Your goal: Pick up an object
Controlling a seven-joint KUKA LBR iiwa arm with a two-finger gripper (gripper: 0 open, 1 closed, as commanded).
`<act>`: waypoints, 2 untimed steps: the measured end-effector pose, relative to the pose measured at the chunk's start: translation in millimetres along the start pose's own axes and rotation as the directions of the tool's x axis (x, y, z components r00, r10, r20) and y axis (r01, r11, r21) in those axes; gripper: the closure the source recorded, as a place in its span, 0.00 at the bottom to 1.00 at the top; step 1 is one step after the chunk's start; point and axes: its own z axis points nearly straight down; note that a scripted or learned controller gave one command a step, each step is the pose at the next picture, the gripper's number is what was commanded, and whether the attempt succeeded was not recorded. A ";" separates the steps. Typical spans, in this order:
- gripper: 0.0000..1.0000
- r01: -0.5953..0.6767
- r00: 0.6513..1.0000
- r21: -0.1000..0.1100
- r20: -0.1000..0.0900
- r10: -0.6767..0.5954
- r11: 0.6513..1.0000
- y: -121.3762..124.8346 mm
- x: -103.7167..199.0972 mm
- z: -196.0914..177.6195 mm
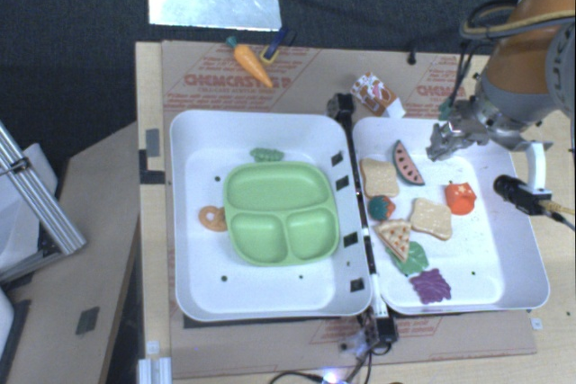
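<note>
Camera view puts your likeliest target, the watermelon slice (408,162), in the upper part of the right bin (517,283), lying flat with its long axis running from upper left to lower right and its green rind on the left-hand side. Your gripper (443,142) hangs just to its right, close over the bin's far edge — how wide it stands you cannot tell from this angle, and nothing shows between its tips.

Around the slice you have a piece of toast (379,178) to its lower left, a small teal and red ball (382,207) below that, then a second toast slice (431,219), a pizza wedge (394,238) resting on a green leaf (414,260), and purple grapes (432,286) nearest you. An orange-red pepper (460,197) sits right of centre.

The left bin (193,193) carries a green divided plate (277,213), a green sprig (266,155) at its far rim and a pretzel (212,218) at its left.

Beyond the bins — on the bench — lie a carrot (253,65) and a wrapped snack (372,93).
</note>
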 end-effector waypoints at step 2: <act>1.00 0.005 1.000 0.003 -0.002 -0.005 1.000 17.5 62.2 -17.2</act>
